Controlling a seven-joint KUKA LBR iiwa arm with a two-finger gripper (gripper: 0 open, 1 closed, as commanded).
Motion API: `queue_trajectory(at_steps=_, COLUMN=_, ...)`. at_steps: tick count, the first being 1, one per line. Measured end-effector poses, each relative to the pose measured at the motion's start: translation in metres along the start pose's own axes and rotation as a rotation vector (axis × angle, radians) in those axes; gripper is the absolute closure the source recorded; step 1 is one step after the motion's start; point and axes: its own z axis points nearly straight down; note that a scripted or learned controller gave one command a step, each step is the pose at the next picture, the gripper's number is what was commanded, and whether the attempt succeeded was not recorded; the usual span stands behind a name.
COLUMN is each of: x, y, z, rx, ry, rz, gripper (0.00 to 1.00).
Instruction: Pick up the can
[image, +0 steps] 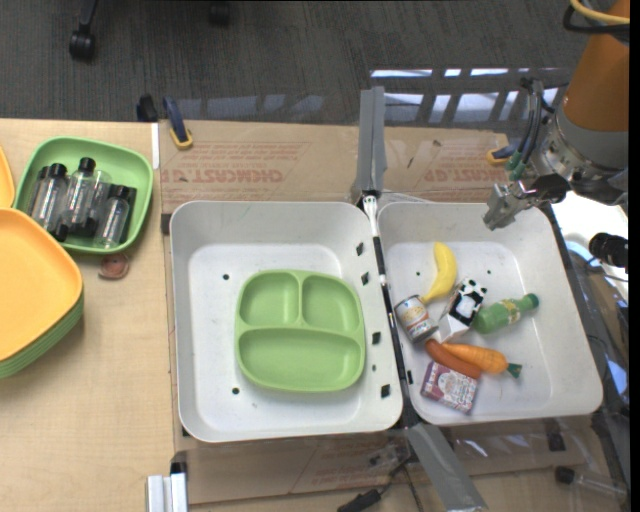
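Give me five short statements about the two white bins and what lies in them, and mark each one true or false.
1. The can lies in the right bin, near the wall between the two bins. True.
2. The green divided plate is in the right bin. False: it lies in the left bin.
3. The gripper is holding the can. False: it is over the far right part of the right bin, apart from the can.
4. The banana lies farther from the camera than the carrot. True.
5. The green bottle stands upright. False: it lies on its side.
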Motion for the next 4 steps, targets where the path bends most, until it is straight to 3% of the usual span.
queue_trajectory(at_steps=1, x=0.027, y=0.041, z=0.076, rx=0.001, ry=0.001, rz=-0.12, gripper=1.0)
queue_trajectory(at_steps=2, x=0.038, y=0.078, z=0.076, rx=0.0, ry=0.0, rz=-0.042, gripper=1.0)
queue_trajectory(at_steps=3, x=0.026, y=0.016, z=0.112, rx=0.002, ry=0.001, rz=-0.013, gripper=1.0)
queue_trajectory(at_steps=4, x=0.013, y=-0.067, z=0.055, rx=0.002, ry=0.001, rz=0.095, gripper=1.0)
